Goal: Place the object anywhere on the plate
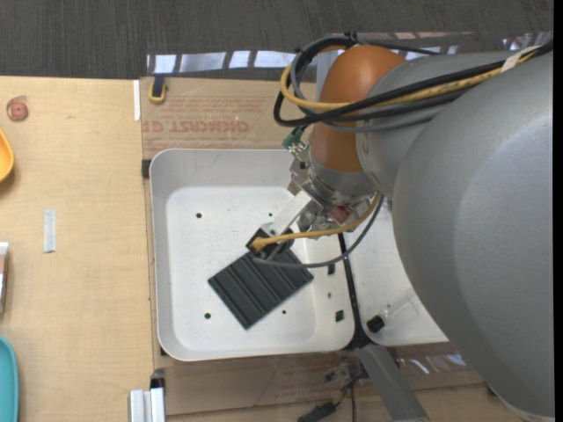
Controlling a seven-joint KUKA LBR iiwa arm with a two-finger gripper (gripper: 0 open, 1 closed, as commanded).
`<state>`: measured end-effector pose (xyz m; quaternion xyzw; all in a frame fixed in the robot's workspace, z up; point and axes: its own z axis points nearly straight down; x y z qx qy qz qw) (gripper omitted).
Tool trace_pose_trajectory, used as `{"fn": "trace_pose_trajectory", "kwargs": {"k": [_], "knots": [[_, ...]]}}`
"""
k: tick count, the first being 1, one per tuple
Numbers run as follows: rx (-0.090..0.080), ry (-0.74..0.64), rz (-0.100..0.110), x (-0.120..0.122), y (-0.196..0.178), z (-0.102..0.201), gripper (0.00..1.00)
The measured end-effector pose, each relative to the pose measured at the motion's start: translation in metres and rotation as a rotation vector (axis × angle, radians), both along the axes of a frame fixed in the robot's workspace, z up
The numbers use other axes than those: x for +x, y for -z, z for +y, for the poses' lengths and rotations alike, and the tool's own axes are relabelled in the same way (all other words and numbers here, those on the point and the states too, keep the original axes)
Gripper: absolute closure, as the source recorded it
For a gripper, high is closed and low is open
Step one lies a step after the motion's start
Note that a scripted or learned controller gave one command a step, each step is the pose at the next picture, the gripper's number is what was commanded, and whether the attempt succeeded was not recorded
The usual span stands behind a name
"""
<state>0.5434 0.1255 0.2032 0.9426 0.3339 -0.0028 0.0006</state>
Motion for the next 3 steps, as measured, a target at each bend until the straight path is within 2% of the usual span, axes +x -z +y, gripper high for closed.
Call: {"fn": "trace_pose_trajectory", "kwargs": {"k": [1, 2, 3], "knots": [[0.0, 0.003, -0.002, 0.067, -0.018, 0.056, 1.0], [0.0, 0.002, -0.001, 0.067, -0.018, 0.056, 0.0], [0.001, -0.389, -0.001, 0.086, 0.004, 0.102, 0.0]]}}
